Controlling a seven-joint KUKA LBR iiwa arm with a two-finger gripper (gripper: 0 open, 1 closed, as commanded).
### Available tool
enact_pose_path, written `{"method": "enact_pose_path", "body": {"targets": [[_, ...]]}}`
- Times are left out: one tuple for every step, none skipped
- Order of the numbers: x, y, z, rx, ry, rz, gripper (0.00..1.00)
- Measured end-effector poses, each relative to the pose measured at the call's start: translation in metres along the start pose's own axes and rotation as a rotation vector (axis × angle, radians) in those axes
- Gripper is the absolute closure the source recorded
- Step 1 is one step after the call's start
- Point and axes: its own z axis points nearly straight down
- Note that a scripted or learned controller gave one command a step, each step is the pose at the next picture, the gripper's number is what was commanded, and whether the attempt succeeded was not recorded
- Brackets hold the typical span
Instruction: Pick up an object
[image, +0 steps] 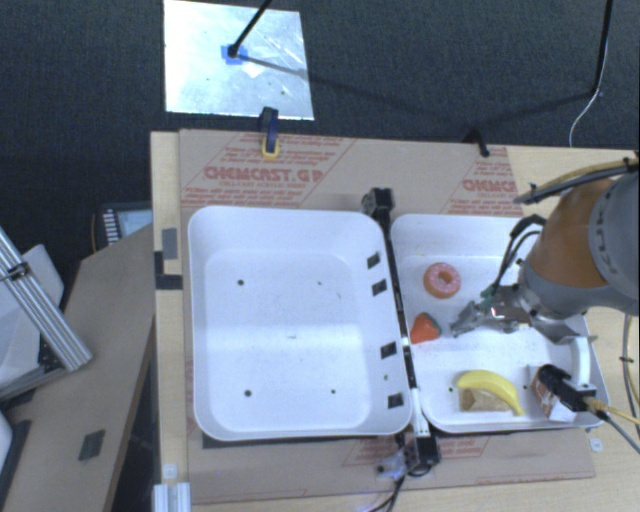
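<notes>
- My gripper (462, 322) is low over the right bin (470, 240), in its middle part, and points toward the wall that the 2 bins share.
- My 2 fingers (478, 312) look released and a little apart; they grasp nothing.
- The red object (426, 328) lies on the floor of the right bin, close to the shared wall. It is just beside my fingertips, on the side toward the left bin (290, 330). It is in front of the fingers and not between them. I cannot tell if a tip touches it.
- The pink doughnut (441, 279) lies flat in the same bin, toward the far side from the red object and near to it. It is near my fingers but apart from them.
- The banana (490, 385) lies near the front wall of the right bin, with its curve bending toward that wall. It is well apart from my fingertips.
- A tan piece (480, 401) lies under the banana and touches it; I cannot tell what it is.
- My arm (575, 250) comes in from the right, over the right edge of the right bin, with the orange band above the wrist.
- Both bins stand on a brown cardboard sheet (300, 172) with red print.
</notes>
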Motion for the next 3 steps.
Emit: {"method": "enact_pose_path", "body": {"targets": [[-0.048,0.079,-0.003,-0.005,-0.004,0.000,0.00],[-0.046,0.077,-0.013,0.000,-0.002,-0.005,1.00],[-0.046,0.078,-0.024,-0.003,-0.003,-0.010,1.00]]}}
